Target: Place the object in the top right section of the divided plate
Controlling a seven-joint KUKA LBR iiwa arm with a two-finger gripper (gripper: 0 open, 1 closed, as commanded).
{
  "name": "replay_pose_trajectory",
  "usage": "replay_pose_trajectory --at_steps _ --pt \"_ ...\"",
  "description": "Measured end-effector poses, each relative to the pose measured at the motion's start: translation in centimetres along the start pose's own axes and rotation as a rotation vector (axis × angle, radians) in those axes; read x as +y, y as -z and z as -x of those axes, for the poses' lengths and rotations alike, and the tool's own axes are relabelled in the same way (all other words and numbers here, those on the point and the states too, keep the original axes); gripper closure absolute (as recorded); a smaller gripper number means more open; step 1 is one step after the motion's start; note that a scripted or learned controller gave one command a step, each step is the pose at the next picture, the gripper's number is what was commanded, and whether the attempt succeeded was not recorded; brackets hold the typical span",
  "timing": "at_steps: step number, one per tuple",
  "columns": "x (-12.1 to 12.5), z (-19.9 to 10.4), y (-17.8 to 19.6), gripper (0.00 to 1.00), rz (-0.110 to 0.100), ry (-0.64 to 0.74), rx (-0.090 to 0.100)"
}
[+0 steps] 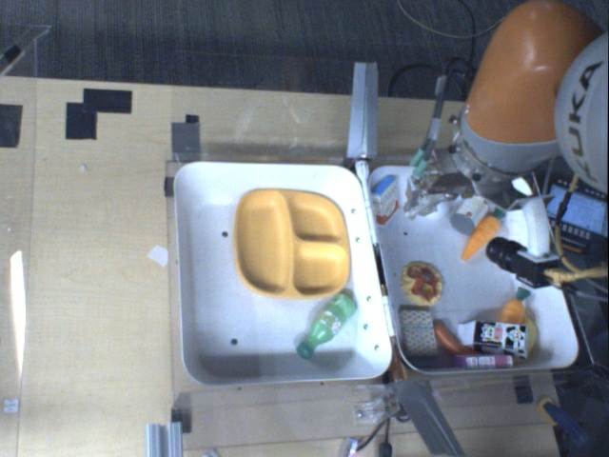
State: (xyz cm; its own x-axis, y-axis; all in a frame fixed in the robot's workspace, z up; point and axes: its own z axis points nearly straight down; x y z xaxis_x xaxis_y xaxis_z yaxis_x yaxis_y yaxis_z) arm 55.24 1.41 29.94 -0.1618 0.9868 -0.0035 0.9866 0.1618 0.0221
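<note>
A yellow divided plate (290, 243) lies in the left bin (205, 284), with one long section on its left and two smaller ones on its right. The top right section (319, 219) holds nothing. A green bottle (326, 325) lies on its side just below the plate. My gripper (425, 196) hangs low over the upper left part of the right bin (561, 336), beside a small white, blue and red item (384, 198). An orange carrot (481, 236) lies to the gripper's right. I see nothing clearly held.
The right bin also holds a round pizza toy (422, 283), a grey sponge (416, 329), a red sausage (449, 336), a black-and-white carton (501, 337) and a purple stick (474, 359). A metal post (362, 112) stands between the bins.
</note>
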Motion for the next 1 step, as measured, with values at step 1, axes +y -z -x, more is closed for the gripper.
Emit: replay_pose_trajectory --at_steps 1 --pt "0.19 -0.06 1.12 1.00 0.005 0.005 -0.001"
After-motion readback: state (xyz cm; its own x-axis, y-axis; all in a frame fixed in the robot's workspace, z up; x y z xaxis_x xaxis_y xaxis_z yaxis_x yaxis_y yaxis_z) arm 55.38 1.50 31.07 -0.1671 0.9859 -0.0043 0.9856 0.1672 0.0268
